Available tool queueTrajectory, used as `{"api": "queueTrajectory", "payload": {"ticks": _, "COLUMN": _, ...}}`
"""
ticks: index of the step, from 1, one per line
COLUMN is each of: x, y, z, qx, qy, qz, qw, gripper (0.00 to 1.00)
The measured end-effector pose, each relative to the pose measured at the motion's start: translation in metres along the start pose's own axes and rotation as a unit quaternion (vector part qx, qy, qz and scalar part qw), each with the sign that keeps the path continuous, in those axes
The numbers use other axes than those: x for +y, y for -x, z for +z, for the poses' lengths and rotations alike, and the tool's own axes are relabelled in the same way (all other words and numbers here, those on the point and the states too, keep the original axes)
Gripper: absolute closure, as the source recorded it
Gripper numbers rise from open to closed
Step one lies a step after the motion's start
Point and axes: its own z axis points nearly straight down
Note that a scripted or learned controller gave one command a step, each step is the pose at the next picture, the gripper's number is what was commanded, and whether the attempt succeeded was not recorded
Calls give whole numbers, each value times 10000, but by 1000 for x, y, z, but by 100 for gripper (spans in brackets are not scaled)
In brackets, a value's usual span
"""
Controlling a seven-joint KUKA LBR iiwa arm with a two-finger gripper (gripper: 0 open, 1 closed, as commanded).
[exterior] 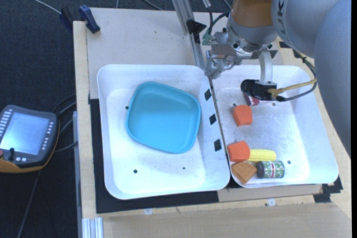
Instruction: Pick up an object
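**End effector poised over the bin divide, grip unreadable**

Nearest me, well short of the end effector point(213, 67), a tan waffle point(244, 171), small jar point(271, 169), yellow corn point(262, 155) and orange-red block point(239, 150) crowd the right bin's point(298, 131) front corner, against the wall (awkward room there). Closer to it, an orange block point(242, 115) lies alone on bare floor: the likeliest pick, I'd judge. On its other side, a blue plate point(163, 117) fills the left bin point(167, 173). The end effector hangs above the shared walls at the far end; open or closed, I cannot tell.
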Motion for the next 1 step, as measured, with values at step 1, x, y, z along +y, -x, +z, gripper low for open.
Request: {"api": "queueTrajectory", "payload": {"ticks": 1, "x": 4, "y": -48, "z": 10, "qx": -3, "qy": -8, "qz": 7, "qw": 10000, "gripper": 100}}
